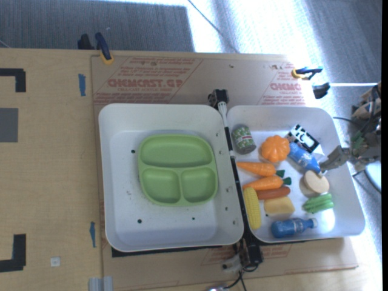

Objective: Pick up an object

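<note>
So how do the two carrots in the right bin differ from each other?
The upper carrot is slimmer and paler orange, with its tip towards the bin divider; the lower carrot is stubbier and deeper orange, with green leaves visible at its right end. The upper carrot lies nearer the pumpkin, the lower against the sausage. Both lie flat in the right bin.

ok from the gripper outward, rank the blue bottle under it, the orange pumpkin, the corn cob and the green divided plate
1. Blue bottle, right beside the gripper in the right bin.
2. Orange pumpkin, mid right bin.
3. Corn cob, by the right bin's left wall.
4. Green divided plate, in the left bin.
</note>
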Controlling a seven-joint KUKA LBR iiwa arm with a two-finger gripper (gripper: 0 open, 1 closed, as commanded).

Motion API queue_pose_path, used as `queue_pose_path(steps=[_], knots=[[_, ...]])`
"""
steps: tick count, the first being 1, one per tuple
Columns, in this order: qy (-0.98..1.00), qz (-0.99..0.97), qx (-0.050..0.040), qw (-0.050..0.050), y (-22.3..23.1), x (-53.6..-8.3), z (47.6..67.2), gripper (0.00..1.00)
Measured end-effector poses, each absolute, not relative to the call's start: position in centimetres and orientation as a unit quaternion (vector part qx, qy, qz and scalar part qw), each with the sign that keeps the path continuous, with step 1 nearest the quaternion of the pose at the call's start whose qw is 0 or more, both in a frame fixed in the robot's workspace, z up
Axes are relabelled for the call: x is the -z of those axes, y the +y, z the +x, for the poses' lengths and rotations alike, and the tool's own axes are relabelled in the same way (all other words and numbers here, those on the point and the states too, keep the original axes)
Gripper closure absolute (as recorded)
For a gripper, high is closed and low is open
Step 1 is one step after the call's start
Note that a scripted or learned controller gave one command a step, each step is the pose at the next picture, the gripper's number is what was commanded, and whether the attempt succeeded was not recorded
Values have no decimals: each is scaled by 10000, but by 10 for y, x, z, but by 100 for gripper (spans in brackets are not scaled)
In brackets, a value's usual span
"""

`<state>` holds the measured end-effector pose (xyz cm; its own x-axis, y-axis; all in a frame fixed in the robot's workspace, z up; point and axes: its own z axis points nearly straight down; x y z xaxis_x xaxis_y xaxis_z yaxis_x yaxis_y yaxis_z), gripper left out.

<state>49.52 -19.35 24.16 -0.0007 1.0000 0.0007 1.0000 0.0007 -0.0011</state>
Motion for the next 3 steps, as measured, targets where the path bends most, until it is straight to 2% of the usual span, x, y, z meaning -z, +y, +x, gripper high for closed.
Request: queue_pose_path(steps=[1, 2, 3], knots=[[-7070, -7072, 13, -22, -160, -103, 541, 0], [-7102, -7034, -7, 303, -204, -90, 620, 0], [-7042, -7087, -213, 369, -196, -91, 634, 0]])
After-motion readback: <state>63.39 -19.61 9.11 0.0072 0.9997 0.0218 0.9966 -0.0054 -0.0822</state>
